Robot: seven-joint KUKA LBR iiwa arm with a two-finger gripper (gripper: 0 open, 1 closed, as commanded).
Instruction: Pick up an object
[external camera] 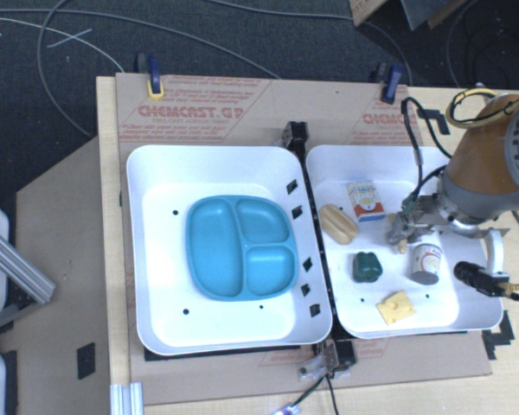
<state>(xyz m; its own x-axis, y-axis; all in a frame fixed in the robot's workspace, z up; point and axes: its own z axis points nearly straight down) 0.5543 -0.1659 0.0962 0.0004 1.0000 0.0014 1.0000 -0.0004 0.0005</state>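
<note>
The right bin point(441, 318) holds several small objects. A small white carton with red and blue print point(364, 201) lies near its back. A tan bread roll point(338, 223) rests by the left wall. A dark green pepper-like piece point(367, 267) sits in the middle, and a yellow cheese wedge point(395, 307) lies near the front. A small silver can with a red label point(425, 263) stands to the right of the green piece. My gripper point(405, 230) hangs low over the bin, just above and left of the can and right of the carton.
The left bin point(156, 318) bears a blue divided plate point(240, 246). A black divider with clips point(304, 232) runs between the bins. The arm's orange band point(484, 150) and cables point(428, 128) overhang the right bin's back right corner.
</note>
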